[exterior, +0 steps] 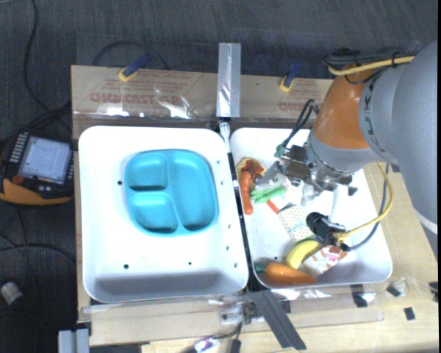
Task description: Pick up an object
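Carrot: lies nearest the camera, along the front wall of the right bin, orange and on its side.
Banana: just behind the carrot and touching it, curved, with a small printed packet at its right.
Patterned card: flat on the bin floor, between the banana and the gripper.
Gripper: low over the middle of the right bin, reaching in from the right; wrist hardware and a black cable fitting cover its tip, so whether the fingers are wide or narrow cannot be told, and no object is seen held.
Green piece: just left of the gripper, near the bin's left wall.
Orange and red pieces: heaped against the left wall, behind and beside the green piece.
Left bin: holds a blue divided tray, well apart from the arm.
Arm: grey with an orange band, over the far right corner.
Step in hand: judged to be the descent or positioning over a target; nothing has been lifted.
Next move: probably calls for settling on a single item, such as the green piece or the card, closing on it cleanly, then raising it clear of its neighbours.
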Available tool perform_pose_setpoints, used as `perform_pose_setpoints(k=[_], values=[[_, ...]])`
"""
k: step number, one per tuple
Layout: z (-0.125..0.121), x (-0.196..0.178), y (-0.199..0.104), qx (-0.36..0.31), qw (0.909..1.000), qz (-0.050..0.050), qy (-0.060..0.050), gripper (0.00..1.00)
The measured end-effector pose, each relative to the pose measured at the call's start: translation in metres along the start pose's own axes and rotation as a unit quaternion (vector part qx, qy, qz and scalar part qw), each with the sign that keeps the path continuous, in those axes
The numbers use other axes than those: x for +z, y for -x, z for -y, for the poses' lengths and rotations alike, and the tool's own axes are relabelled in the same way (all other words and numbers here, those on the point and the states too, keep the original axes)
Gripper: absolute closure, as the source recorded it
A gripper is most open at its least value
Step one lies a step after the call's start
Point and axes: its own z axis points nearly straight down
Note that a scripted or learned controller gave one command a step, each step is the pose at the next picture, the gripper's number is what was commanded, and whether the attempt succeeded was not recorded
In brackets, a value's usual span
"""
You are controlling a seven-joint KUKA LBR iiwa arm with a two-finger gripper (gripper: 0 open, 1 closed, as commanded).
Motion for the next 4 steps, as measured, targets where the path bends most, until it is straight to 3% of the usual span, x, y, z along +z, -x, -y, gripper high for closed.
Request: perform_pose_setpoints(k=[1, 2, 3, 4], values=[[0.003, 0.089, 0.057, -0.007, 1.0000, 0.000, 0.003, 0.00], [0.003, 0.089, 0.057, -0.007, 1.0000, 0.000, 0.003, 0.00], [-0.023, 0.092, 0.037, 0.112, 0.9937, 0.000, 0.005, 0.00], [0.024, 0.049, 0.095, 0.143, 0.9897, 0.001, 0.003, 0.00]])
